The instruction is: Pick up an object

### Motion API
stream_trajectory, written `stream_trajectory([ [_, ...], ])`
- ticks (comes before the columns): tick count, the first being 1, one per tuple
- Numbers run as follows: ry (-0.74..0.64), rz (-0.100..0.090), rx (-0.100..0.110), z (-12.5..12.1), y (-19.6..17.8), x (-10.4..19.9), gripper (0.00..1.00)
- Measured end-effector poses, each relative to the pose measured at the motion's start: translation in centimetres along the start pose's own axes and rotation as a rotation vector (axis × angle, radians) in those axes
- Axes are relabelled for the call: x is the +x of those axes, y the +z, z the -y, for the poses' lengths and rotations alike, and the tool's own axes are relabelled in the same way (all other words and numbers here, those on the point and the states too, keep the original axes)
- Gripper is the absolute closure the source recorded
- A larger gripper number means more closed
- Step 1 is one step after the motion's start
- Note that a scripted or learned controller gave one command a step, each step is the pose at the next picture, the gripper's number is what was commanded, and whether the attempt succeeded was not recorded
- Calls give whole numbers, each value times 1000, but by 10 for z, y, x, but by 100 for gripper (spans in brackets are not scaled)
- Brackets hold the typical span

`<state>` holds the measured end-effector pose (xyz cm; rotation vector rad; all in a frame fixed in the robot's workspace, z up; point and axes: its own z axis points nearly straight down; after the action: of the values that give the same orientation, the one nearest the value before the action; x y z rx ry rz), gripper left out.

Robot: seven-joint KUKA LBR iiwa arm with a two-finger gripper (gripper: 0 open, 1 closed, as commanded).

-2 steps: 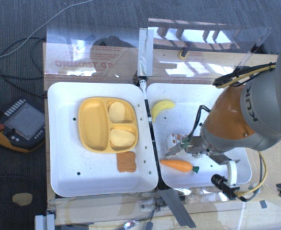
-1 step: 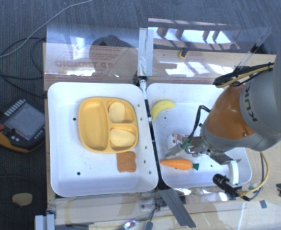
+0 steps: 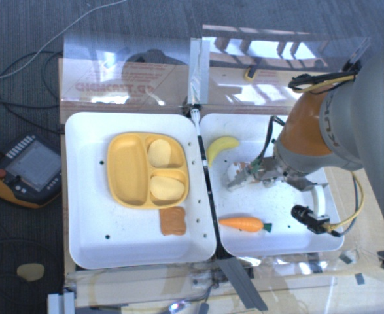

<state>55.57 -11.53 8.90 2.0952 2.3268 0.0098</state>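
Yellow is the main colour in the left bin [image 3: 80, 195]: a divided tray [image 3: 146, 170] sits in the middle of it, with a pale round thing in each of its two small compartments on the right and the long compartment on the left bare. Just below the tray, touching or nearly touching its lower edge, lies a brown toast-looking slab [image 3: 173, 221]. Over in the right bin [image 3: 277, 244] there's a yellow banana [image 3: 219, 148] up near the dividing wall, and an orange carrot [image 3: 243, 224] with a green tip lying flat along the bottom, well apart from the banana. The arm [image 3: 322, 126] comes in from the right, orange band and all, and the gripper [image 3: 239, 174] is low in the right bin, between the banana and the carrot and closer to the banana, just below and to the right of it. Honestly too small and blurry at the tip, so whether it's clamped or spread I cannot tell, and I can't see anything in it. A handheld controller [image 3: 23, 172] sits on the floor off to the left.
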Motion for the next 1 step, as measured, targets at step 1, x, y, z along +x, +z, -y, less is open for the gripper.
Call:
stream_trajectory([
  [1,-116,-2,9,-65,2,-10,0],
])
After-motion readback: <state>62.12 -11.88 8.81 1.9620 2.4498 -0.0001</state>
